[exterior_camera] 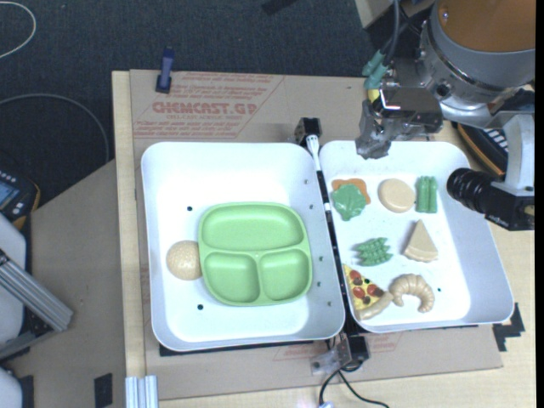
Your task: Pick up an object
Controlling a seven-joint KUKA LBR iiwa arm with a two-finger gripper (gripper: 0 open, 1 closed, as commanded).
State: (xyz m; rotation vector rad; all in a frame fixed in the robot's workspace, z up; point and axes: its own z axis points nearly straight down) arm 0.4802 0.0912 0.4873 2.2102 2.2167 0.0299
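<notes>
Camera view: the approach step is being carried out, as judged from the jaws [374, 147] being poised over the far rim of the right bin [484, 308], at about twelve o'clock from its contents, with nothing seen between them. Whether the jaws are being held open or closed cannot be told from this angle.

The next move is being judged as a descent onto one chosen item, with the jaws being lined up so that neighbouring pieces are not being nudged.

In the right bin, toy foods are being kept: a green leafy piece [348, 201] on an orange slab at eleven o'clock, a round biscuit [396, 195] at twelve, a green stalk [426, 194] at one, a wedge [420, 242] at three, a croissant [413, 289] at five, a pizza slice [364, 291] at seven, and a small green bundle [371, 250] near the centre.

In the left bin [166, 308], a green divided tray [253, 252] is being kept, with a tan ball [183, 259] touching it at nine o'clock.
</notes>
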